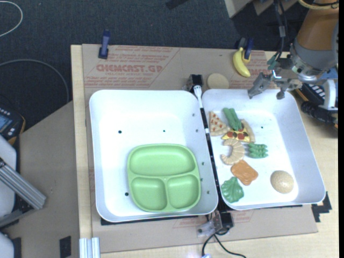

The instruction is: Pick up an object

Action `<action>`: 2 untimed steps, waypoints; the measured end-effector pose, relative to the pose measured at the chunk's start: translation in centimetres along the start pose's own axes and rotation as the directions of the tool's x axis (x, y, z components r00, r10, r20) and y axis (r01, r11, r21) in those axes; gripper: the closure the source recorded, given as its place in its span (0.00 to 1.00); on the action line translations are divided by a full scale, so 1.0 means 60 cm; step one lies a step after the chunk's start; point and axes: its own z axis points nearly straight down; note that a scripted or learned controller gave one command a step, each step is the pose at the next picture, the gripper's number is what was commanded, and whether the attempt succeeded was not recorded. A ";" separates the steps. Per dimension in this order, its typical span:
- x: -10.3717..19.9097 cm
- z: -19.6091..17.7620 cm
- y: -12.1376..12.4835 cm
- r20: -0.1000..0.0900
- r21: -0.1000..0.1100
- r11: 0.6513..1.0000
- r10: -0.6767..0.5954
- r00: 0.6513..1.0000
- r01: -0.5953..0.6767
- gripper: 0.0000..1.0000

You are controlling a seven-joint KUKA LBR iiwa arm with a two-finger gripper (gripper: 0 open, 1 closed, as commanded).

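Two white bins sit side by side on a cardboard sheet (134, 63), and I read them from the left. Filling the left bin (107, 122) toward six o'clock is a green divided plate (163, 176), lying flat. The right bin (301, 138) holds my candidates, bunched along its nine o'clock side as if tipped in together: a pizza slice (216, 123), a green bean pod (233, 119), a pale shrimp (234, 154), an orange piece (244, 172), a green leaf (232, 189), and a tan ball (281, 181) alone toward five o'clock. My claw (265, 88) hangs spread wide and holding nothing over the twelve o'clock rim, so I judge no pick has begun. Beyond the rim lie a banana (241, 63) and a beige disc (217, 81); dark carpet surrounds the bench.
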 end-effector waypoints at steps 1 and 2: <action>0.054 0.167 -0.155 -0.006 0.017 1.000 0.002 1.000 -0.002 0.00; 0.070 0.204 -0.271 -0.002 0.002 1.000 0.003 1.000 -0.003 0.00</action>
